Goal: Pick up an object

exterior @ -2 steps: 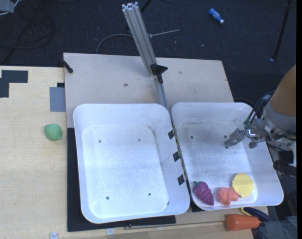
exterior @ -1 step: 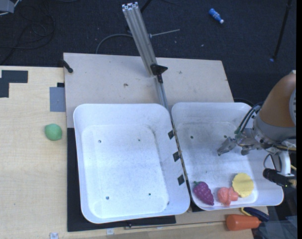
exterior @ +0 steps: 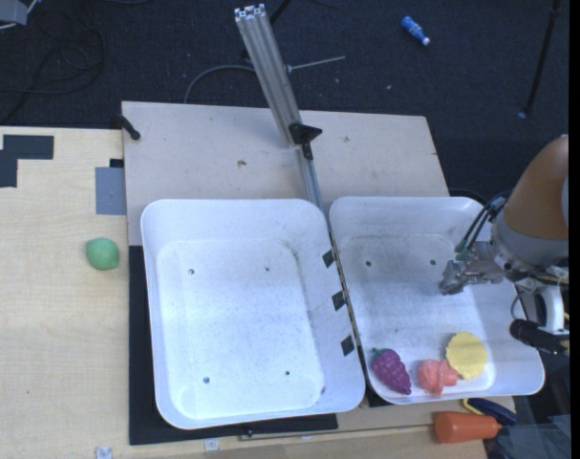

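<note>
In the right bin [exterior: 404, 223], three small things lie along the near edge: a purple bunch of grapes [exterior: 392, 370], a pink-orange toy [exterior: 436, 375] and a yellow piece [exterior: 467, 354]. My gripper [exterior: 454, 280] hangs low over the right side of that bin, above and behind the yellow piece. Nothing shows between its fingers. The arm, with its orange band [exterior: 543, 194], comes in from the right.
The left bin [exterior: 165, 223] sits beside the right one. A green ball [exterior: 102, 253] rests on the wooden bench to the left. An orange object [exterior: 466, 426] lies just outside the right bin's near edge. A metal rail [exterior: 275, 75] slants up behind the bins.
</note>
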`<state>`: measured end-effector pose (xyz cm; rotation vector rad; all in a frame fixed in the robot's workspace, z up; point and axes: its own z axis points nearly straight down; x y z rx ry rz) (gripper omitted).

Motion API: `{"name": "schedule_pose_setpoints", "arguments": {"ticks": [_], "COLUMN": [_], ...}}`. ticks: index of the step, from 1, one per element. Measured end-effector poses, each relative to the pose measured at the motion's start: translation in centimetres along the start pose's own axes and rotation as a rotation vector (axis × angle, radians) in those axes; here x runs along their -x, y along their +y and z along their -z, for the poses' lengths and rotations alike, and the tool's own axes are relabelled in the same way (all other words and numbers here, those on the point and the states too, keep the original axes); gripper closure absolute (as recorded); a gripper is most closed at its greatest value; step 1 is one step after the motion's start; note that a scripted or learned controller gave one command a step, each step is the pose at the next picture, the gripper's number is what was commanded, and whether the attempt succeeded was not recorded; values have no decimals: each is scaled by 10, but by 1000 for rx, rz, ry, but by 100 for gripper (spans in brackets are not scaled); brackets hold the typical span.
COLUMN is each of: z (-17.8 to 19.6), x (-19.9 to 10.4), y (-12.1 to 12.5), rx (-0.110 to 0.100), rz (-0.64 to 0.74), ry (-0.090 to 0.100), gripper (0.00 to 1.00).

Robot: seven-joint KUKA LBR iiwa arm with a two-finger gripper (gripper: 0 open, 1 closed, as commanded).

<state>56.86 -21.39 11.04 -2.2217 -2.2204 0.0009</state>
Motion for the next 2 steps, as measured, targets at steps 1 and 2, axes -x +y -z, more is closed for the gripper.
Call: {"name": "schedule_pose_setpoints", "arguments": {"ticks": [1, 2], "z": [47, 92], "x": [-2, 4], "y": [9, 15], "rx": [4, 5], "rz": [1, 0], "ry": [-1, -1], "gripper": [100, 100]}}
